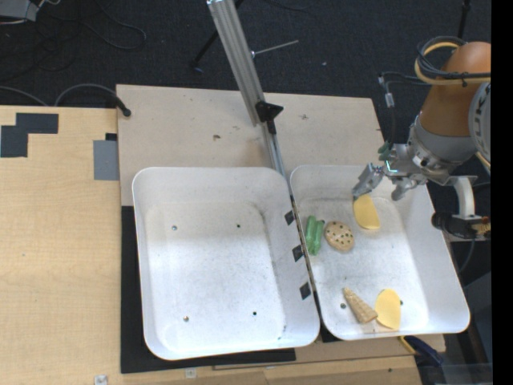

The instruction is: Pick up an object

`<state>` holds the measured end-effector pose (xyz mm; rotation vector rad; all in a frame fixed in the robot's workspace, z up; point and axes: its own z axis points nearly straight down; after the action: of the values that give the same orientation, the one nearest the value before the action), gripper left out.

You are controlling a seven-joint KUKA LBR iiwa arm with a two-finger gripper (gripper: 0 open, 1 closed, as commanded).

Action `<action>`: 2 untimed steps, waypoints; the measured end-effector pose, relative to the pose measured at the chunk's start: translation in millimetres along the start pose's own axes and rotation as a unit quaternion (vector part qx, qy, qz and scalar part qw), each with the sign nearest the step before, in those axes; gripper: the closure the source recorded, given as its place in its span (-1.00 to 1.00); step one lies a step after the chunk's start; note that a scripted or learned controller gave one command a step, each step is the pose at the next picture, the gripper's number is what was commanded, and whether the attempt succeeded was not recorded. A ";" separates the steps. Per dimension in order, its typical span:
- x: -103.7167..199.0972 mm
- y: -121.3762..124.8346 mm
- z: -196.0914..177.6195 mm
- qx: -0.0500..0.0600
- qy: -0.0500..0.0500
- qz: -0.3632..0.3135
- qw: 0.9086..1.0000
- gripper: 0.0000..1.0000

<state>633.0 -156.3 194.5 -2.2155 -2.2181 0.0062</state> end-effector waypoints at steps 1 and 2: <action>0.1 1.1 -3.1 -0.002 -0.001 -0.001 1.000 -1.00; -2.6 3.8 41.4 0.000 -0.001 0.000 1.000 -1.00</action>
<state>636.5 -158.9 153.1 -2.2170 -2.2187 0.0064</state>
